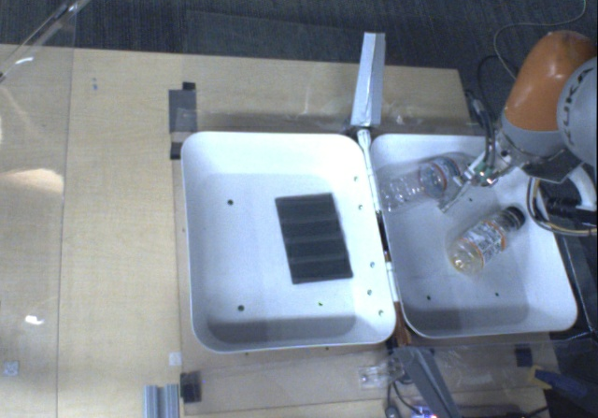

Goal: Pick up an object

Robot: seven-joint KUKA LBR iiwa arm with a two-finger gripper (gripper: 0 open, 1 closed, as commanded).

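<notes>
While the gripper (pixel 470 184) hangs low between two clear bottles (pixel 422 182) (pixel 484 240) near the right bin's (pixel 486 313) far edge, seemingly seeking one, its state is unclear.

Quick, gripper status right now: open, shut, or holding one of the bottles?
Gripper: over the right bin, between the two clear bottles; open or shut cannot be told, and nothing visibly held.

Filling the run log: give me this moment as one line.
tool over right bin, by upper bottle | lower bottle lying apart | dark ridged block in left bin
</notes>
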